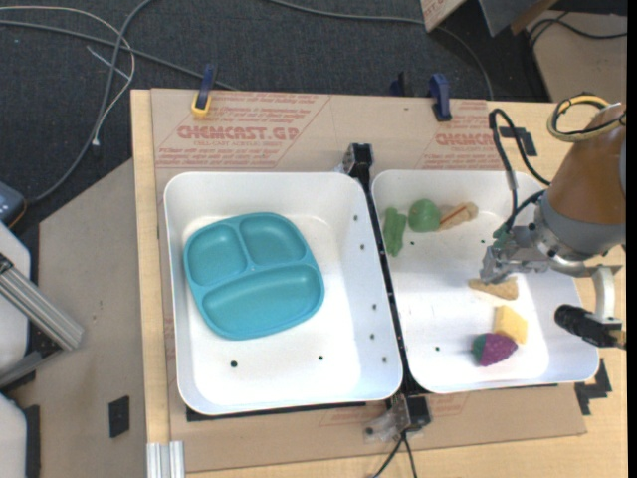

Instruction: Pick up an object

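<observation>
**Inspector A:** Cardboard-topped bench (299, 127), two white bins on it side by side. We note a teal plate (255, 274) in the left bin (189, 366). The right bin (438, 361) holds the loose pieces, and the arm comes in over it from the right.

**Inspector B:** Agreed. We place the gripper (503, 267) low over the right bin's middle, just above a tan wedge (498, 289). That wedge lies directly under the fingertips, at most a touch toward the near rim. Whether they are touching, we cannot tell.

**Inspector A:** Long axis?

**Inspector B:** We read it as running roughly left to right across the bin. The wedge is flat, pale brown, like a slice of toy bread, and its upper edge is hidden by the gripper.

**Inspector A:** Finger state?

**Inspector B:** We cannot tell whether they are spread or closed; the metal parts blur together from this height. We see nothing lifted between them.

**Inspector A:** Neighbours?

**Inspector B:** A yellow block (511, 323) and a purple piece (494, 348) lie near, toward the front. Green pieces (410, 220) and a tan stick (457, 214) sit well apart at the back.

**Inspector A:** We judge the wedge the likely target: a straight descent should serve, with no sideways shift. Being so flat, it may slip the fingers.
</observation>
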`<control>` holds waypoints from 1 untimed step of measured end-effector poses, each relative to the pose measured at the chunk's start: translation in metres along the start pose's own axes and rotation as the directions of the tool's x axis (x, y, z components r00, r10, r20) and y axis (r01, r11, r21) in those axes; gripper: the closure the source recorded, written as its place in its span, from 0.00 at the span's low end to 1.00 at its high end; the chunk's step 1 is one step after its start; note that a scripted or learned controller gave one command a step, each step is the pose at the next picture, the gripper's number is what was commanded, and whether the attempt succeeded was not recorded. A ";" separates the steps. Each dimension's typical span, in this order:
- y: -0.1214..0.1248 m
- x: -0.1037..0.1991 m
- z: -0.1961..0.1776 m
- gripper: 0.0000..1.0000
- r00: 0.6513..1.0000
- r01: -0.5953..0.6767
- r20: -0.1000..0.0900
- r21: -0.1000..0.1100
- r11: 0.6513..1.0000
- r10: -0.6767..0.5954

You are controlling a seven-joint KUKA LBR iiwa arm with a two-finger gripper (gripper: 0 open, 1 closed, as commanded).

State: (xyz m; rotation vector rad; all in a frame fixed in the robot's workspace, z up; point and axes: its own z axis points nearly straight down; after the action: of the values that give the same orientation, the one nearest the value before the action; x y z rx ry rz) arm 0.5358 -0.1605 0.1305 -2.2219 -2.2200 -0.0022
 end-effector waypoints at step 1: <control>-0.004 0.003 -0.062 1.00 1.000 0.002 0.003 -0.006 1.000 -0.002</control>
State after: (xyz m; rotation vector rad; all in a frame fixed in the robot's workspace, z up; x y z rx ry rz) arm 0.5318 -0.1571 0.1921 -2.2243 -2.2272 -0.0058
